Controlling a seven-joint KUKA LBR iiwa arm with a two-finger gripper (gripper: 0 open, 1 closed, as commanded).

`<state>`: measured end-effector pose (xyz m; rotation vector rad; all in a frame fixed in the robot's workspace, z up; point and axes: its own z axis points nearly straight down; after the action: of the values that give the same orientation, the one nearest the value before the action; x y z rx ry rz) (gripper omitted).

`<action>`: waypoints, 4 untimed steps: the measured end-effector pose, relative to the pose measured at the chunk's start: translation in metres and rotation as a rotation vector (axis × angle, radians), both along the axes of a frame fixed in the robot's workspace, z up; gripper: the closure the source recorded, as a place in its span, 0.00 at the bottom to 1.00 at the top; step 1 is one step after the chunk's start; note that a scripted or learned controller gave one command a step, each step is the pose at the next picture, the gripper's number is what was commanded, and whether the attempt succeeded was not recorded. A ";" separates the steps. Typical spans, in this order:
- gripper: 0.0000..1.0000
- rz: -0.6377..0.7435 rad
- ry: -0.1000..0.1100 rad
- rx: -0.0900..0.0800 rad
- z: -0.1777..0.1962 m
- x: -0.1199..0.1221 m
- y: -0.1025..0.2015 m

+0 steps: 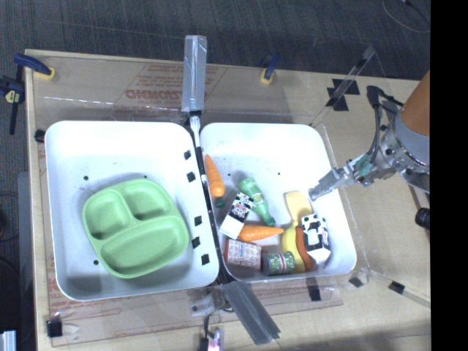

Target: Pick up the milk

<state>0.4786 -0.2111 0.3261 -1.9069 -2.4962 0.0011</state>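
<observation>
A small black-and-white cow-patterned milk carton (315, 237) lies at the front right of the right bin (292, 139), resting against a banana and a yellow block. A second carton with a similar black-and-white print (238, 212) lies near the bin's middle left. My gripper (316, 192) reaches in from the right over the bin's right rim. Its tip hangs above and just behind the yellow block, a short way from the right-hand carton. Nothing shows in its grasp.
The right bin also holds two carrots (214, 177), a green bottle (256, 198), a yellow block (297, 205), a banana (290, 241), a small can (278, 262) and a packet (243, 253). The left bin (73, 141) holds a green divided plate (134, 227).
</observation>
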 end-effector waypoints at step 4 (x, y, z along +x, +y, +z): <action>0.00 0.508 -0.001 -0.001 -0.045 -0.001 0.000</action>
<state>0.4775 -0.2107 0.2808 -1.2185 -2.8970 0.0011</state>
